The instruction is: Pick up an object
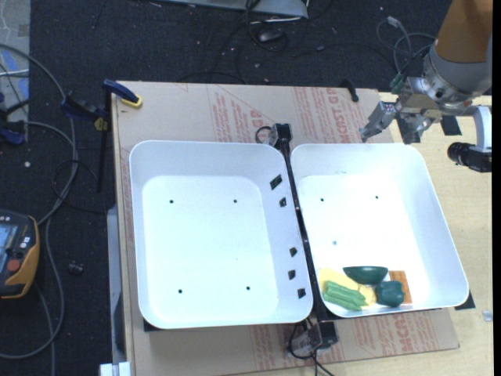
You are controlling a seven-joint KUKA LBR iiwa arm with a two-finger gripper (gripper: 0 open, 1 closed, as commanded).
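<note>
Seen from the fixed camera above the bench, the grey arm with its orange band (468,18) reaches in from the right and hangs over the far right corner of the bench, just beyond the far rim of the right bin (354,153). Its gripper (395,125) points down and to the left with the two fingers spread apart and nothing between them.

The objects lie well apart from it, gathered in the near corner of the right bin: a dark green bowl-shaped piece (365,273), a light green ridged piece (343,295) lying across a pale yellow item (333,277), a teal lump (390,293), and what appears to be a small orange block (400,278) half hidden behind the teal one.

The left bin (205,157) sits beside it, the two rims touching along a line of black clips (291,251). A brown board (227,108) lies under both bins.
</note>
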